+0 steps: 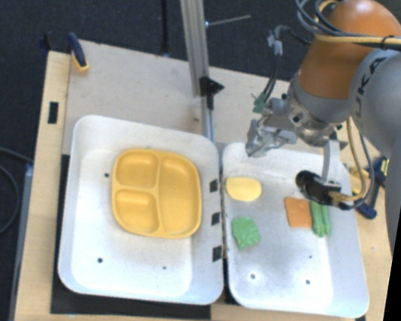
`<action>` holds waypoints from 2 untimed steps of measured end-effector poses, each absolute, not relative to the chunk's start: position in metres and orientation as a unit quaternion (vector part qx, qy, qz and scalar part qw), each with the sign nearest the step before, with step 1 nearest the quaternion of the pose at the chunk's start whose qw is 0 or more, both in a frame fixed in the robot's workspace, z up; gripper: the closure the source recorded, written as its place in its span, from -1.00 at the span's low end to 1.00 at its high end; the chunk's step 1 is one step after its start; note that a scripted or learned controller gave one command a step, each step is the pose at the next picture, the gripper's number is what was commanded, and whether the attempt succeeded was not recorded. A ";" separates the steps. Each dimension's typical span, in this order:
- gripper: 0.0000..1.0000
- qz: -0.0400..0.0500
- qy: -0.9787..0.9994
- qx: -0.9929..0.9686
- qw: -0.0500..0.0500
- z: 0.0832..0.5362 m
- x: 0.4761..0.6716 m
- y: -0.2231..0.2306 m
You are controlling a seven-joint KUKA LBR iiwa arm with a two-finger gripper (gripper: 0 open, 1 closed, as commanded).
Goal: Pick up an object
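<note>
step: approach, nothing picked yet | my end effector hangs bare, how far open I cannot tell | yellow disc just below it, green lump further below | next: descend onto disc, close

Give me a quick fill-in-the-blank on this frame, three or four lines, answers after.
1. The yellow divided tray lies in the ____ bin.
2. The yellow disc sits directly above the ____ lump in the picture.
3. The orange block touches a green ____.
4. The claw hangs over the right bin's ____ corner.

Answers: left; green; stick; upper-left
</note>
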State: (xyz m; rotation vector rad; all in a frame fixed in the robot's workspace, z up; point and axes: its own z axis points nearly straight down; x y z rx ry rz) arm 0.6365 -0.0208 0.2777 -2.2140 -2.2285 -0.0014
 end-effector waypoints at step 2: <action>1.00 0.000 -0.710 -0.705 0.001 0.258 0.607 0.075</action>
